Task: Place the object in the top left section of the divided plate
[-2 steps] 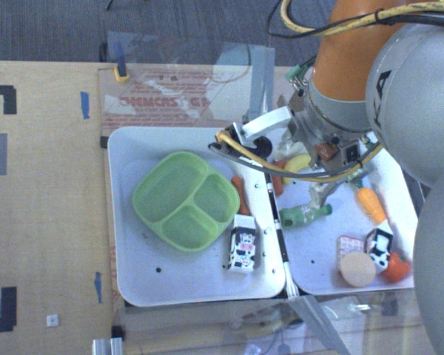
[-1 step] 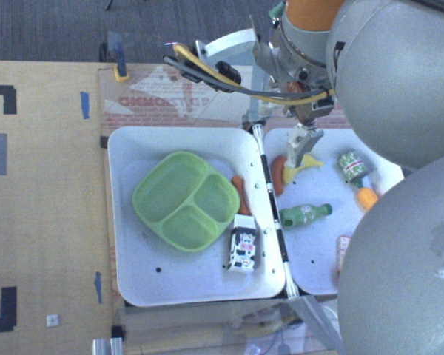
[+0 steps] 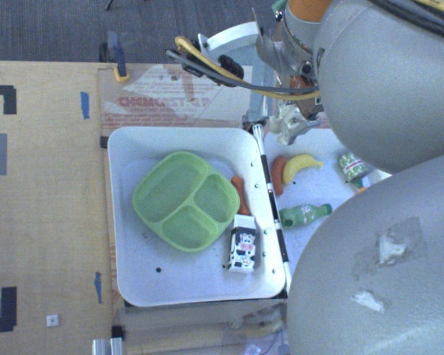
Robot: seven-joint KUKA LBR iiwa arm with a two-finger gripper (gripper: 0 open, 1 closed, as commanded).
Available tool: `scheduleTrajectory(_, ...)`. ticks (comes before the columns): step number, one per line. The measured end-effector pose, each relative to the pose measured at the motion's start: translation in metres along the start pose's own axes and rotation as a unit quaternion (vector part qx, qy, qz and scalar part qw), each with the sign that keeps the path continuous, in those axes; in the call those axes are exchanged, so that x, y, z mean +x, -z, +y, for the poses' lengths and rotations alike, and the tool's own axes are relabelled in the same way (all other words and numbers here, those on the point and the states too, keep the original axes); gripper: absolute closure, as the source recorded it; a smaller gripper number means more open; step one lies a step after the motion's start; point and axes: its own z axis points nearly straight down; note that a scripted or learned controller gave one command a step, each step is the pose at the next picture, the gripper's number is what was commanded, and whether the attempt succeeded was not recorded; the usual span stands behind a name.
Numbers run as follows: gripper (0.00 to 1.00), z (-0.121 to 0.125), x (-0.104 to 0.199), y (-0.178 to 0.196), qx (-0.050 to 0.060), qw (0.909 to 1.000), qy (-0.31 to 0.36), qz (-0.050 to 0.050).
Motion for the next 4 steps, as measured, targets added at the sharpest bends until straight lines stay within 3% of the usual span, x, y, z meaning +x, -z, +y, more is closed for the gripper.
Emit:
scheduleTrajectory(1, 1.0, -0.003, -0.069, -0.067, 0.002, 1.0, -0.009, -0.001)
scheduleTrajectory(2, 1.0, 0.019, -0.061, 0.005, 0.001, 0.9999, -0.01, 0.001)
scheduleTrajectory(3, 1.0, 0.02, -0.079, -0.063, 0.003, 1.0, -0.001, -0.002)
scheduleTrajectory(4, 1.0, 0.003, -0.075, -0.12, 0.004, 1.0, 0.007, -0.002)
